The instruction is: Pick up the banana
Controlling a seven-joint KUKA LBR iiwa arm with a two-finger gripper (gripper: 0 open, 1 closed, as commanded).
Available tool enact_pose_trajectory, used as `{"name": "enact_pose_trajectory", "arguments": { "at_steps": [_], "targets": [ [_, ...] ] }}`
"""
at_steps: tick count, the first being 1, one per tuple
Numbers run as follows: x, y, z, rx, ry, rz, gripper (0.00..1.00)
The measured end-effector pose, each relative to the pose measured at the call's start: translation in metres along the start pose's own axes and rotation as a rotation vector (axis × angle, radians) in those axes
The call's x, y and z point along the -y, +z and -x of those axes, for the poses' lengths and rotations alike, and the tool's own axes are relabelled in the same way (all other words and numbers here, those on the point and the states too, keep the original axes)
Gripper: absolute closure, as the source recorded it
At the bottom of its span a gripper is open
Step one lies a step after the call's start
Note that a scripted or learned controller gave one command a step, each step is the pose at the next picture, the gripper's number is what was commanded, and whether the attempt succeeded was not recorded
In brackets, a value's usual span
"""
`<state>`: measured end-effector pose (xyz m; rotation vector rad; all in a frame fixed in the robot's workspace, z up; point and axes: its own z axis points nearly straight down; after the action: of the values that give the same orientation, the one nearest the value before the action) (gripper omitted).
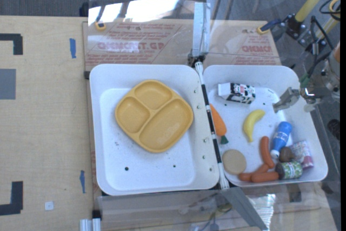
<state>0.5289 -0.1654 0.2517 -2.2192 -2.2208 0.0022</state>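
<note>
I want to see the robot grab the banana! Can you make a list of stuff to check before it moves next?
1. Banana in plain sight in the right bin: ok.
2. Bare floor all round the banana: ok. The carrot, blue bottle and milk carton all lie apart from it.
3. Pincer over the banana: not ok. It sits up and to the right, near the bin's far right side.
4. Pincer carrying nothing: ok, nothing shows between its tips.
5. Pincer open wide enough: cannot tell.
6. Yellow plate out of the way: ok, it rests in the left bin.
</note>
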Motion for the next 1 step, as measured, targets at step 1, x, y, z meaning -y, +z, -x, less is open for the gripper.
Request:
{"name": "enact_pose_trajectory", "arguments": {
  "at_steps": [1],
  "targets": [
    [-0.0011,-0.0091,0.0011,0.001,0.001,0.001,1.00]
  ]
}}
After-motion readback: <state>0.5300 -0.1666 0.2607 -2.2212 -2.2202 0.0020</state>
